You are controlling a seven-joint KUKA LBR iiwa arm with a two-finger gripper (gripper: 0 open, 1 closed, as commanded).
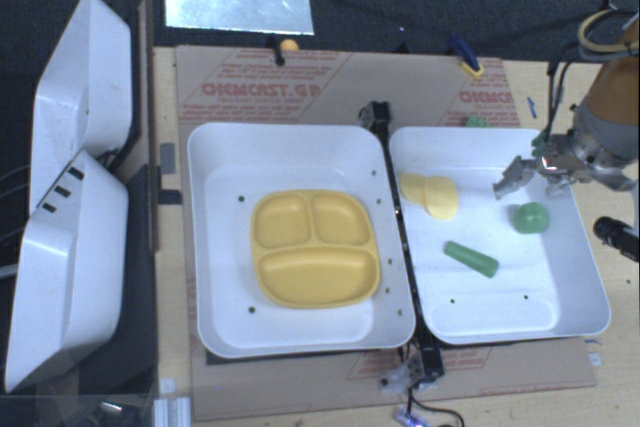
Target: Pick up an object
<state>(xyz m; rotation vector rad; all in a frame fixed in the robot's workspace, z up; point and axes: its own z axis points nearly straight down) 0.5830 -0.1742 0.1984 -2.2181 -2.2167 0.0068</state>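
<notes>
The right bin [500, 315] holds three things: a pale yellow lump [432, 194] near its left wall, a green cylinder [471, 258] lying in the middle, and a small green ball [531, 217] toward the right. My gripper [533, 181] hangs over the bin's upper right part, just above the green ball and apart from it. Its fingers [510, 178] are spread open with nothing between them. The grey arm with its orange band comes in from the right edge.
The left bin [220, 165] holds a yellow divided plate [315, 247]. A black clamp [378, 114] sits at the top of the seam between the bins. Cables run along the right edge, and a white housing [70, 185] stands at the left.
</notes>
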